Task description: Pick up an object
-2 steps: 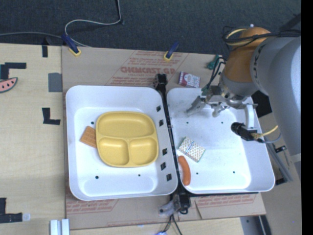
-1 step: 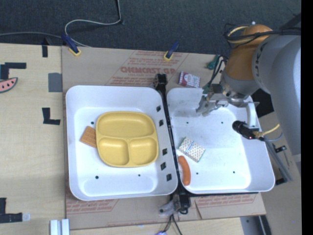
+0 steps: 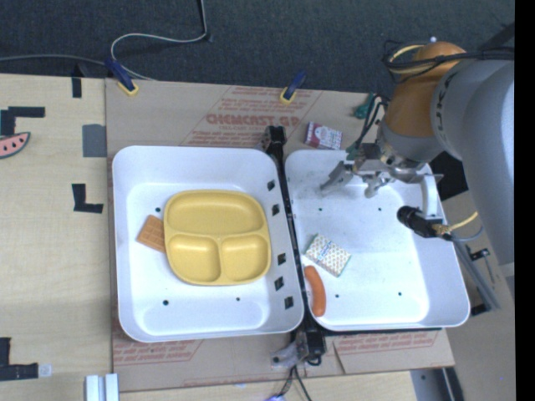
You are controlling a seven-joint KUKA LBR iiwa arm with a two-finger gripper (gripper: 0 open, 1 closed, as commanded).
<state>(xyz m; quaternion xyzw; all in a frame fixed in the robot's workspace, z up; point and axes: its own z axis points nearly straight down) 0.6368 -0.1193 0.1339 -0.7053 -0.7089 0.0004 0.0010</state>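
The arm [image 3: 481, 115] is being seen as a thick, smooth grey body, and an orange band [image 3: 418, 90] is being shown above the wrist. The tool [image 3: 355, 178] is made of pale grey metal with two thin fingers. Yellow and black cables [image 3: 401, 53] are being carried beside the band.

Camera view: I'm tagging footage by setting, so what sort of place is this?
Probably a robotics lab bench: two white bins clamped on cardboard, a grey arm reaching in, and loose cables.
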